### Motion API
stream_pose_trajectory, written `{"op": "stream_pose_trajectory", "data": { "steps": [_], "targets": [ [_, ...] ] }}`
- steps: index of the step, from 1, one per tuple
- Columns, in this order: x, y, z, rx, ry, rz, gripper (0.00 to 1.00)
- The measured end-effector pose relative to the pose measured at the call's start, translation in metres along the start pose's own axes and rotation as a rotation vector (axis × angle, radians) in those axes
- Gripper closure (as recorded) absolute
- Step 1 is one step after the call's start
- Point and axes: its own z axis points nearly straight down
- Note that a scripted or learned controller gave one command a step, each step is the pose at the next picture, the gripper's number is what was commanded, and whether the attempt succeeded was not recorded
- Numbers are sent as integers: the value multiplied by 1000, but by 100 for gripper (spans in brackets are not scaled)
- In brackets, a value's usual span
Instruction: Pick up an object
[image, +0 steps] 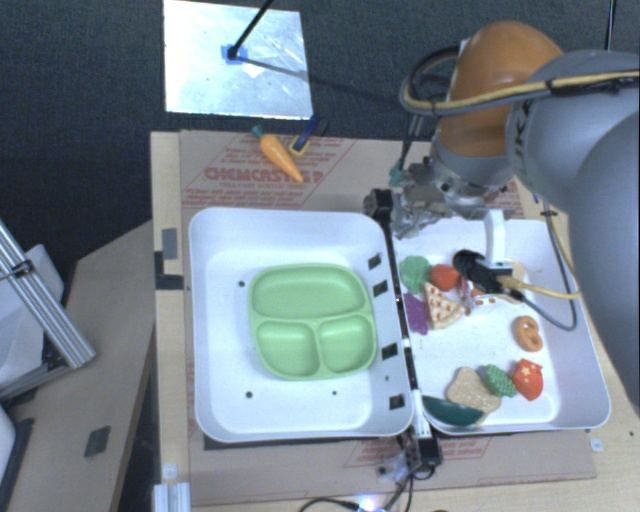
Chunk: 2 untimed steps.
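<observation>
The bench (250, 170) bore 2 white bins (215, 300) side by side, plus a toy carrot (280, 157) behind them.

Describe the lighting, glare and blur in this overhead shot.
Camera view: even, soft light with faint shadows; the white bins are bright but keep detail; the silver sheet at the top glares in patches; the arm at the right is large, close and soft-edged; the green tray is fairly sharp, the small food toys a little fuzzy.
</observation>
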Motion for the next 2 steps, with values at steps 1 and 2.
{"op": "stream_pose_trajectory", "data": {
  "steps": [1, 2],
  "targets": [
    [6, -15, 5, 3, -1, 0, 100],
    [3, -3, -2, -1, 0, -1, 100]
  ]
}}
